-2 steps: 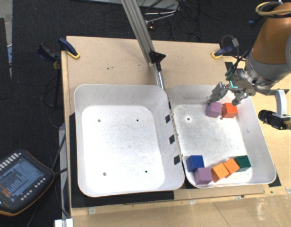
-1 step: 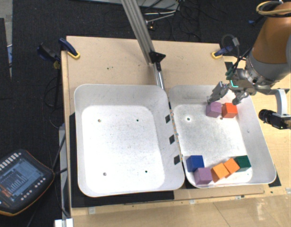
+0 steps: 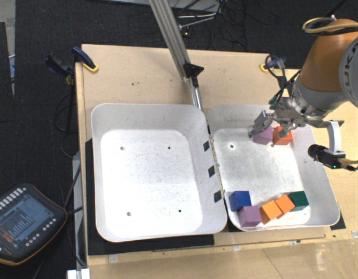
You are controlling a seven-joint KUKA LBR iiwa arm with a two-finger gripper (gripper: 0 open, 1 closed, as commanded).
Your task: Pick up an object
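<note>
Two blocks [image 3: 272,136], purple and orange

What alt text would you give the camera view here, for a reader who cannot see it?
The gripper sits low at the far end of the right bin, right at a pale purple block and an orange-red block. Blue, purple, orange and green blocks cluster along that bin's near edge. The left bin lies beside it.
</note>
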